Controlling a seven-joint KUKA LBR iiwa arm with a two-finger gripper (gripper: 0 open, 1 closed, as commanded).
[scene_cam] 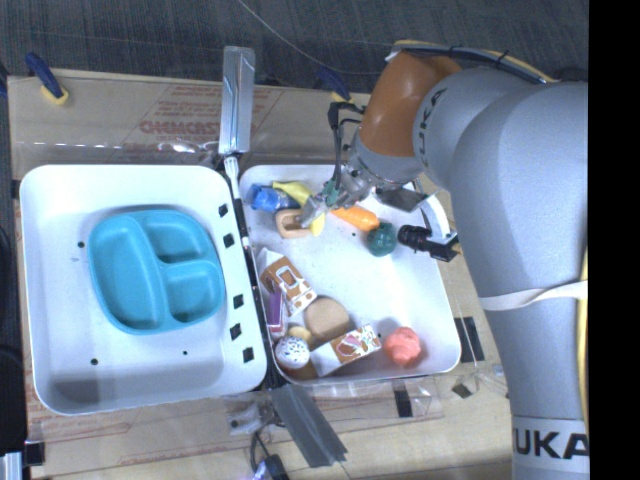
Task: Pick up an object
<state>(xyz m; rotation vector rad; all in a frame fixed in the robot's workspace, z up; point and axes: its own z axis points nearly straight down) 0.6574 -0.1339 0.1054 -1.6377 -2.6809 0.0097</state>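
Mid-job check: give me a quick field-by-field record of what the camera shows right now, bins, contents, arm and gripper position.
left bin: holds a blue divided tray
right bin: holds the loose items
top items: blue piece, yellow piece, orange carrot, green ball
bottom items: snack packet, white dotted ball, pink lump
gripper: low over the top of the right bin, among the items
grasp: cannot tell

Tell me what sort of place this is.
Probably a robotics lab's pick-test bench: a grey arm with an orange band reaches over two shallow white bins, one holding toy food and a pink ball.
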